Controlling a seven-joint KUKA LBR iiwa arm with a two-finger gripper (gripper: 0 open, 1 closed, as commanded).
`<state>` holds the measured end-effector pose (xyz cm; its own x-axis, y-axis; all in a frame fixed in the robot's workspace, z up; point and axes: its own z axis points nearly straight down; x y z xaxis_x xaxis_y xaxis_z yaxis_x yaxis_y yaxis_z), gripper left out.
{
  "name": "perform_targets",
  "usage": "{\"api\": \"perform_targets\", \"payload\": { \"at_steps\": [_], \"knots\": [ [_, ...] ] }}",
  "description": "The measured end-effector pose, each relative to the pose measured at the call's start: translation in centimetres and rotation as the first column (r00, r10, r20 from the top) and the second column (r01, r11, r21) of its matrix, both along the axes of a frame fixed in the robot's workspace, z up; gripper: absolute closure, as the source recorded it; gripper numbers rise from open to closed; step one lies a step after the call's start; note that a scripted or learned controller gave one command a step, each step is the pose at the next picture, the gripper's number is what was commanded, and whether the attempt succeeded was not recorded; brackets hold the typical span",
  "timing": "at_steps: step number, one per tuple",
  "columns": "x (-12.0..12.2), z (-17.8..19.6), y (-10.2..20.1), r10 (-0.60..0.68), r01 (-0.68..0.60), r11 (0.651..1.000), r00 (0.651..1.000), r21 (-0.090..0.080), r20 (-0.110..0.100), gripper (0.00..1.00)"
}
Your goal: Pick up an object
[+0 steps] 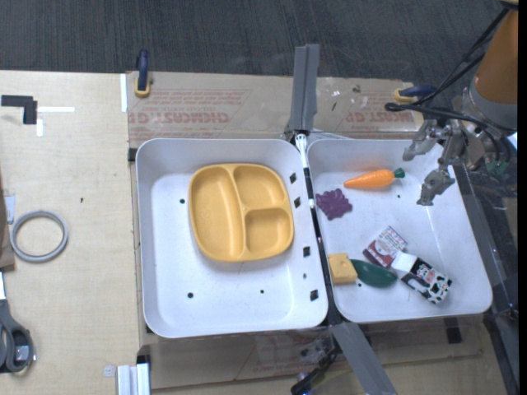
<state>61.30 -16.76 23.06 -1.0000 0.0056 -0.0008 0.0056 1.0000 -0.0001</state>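
Currently listed: gripper hung over the right bin, fingers apart, holding nothing; carrot lay nearby. Risk: rounded carrot could roll from closing fingers.

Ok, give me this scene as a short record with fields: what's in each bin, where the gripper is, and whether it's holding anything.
left bin: yellow divided plate
right bin: toy carrot, purple grapes, yellow block, dark green item, small packet, black-and-white carton
gripper: over the right bin's far right corner, to the right of the carrot
held: nothing visible between the fingers
outside the bins: grey tape roll on the bench at left
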Motion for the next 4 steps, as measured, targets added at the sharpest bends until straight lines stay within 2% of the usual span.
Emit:
{"api": "perform_targets", "payload": {
  "at_steps": [1,2,3,4],
  "knots": [
    [2.6,-11.3,0.0,-0.467,0.467,0.884,0.884,0.002,0.018,0.0],
    [3.7,-13.9,1.0,-0.498,0.498,0.867,0.867,0.0,0.002,0.0],
    [3.9,-13.0,1.2,-0.494,0.494,0.869,0.869,-0.001,0.005,1.0],
    [1.9,-3.9,9.4,-0.455,0.455,0.89,0.89,0.001,0.001,1.0]
  ]
}}
